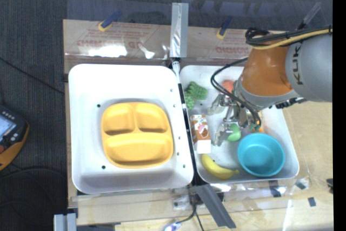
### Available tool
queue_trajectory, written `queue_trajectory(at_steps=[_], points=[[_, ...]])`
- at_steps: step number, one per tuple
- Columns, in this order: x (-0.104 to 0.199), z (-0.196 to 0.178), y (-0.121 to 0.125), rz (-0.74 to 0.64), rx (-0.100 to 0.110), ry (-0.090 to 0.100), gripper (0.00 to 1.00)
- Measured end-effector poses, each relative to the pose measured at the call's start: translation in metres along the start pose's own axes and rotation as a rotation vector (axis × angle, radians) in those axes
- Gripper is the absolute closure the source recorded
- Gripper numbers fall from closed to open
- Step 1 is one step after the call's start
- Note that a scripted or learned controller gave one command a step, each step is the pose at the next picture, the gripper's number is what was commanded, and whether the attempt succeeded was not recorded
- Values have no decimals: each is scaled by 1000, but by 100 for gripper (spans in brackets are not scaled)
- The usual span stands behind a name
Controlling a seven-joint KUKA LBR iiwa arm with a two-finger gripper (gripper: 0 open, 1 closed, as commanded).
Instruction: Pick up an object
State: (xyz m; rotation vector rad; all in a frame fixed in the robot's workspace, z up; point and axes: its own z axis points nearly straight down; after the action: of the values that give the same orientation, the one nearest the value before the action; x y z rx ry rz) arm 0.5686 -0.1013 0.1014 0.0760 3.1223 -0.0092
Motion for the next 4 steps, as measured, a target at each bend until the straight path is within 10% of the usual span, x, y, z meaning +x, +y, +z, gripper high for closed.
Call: queue_trajectory(at_steps=[1, 2, 3, 4], points=[[14, 10, 2, 2, -1, -1, 0], [13, -1, 2, 1, 1, -2, 100], [4, -160, 29, -54, -5, 13, 100], [80, -125, -42, -215, -7, 17, 100]])
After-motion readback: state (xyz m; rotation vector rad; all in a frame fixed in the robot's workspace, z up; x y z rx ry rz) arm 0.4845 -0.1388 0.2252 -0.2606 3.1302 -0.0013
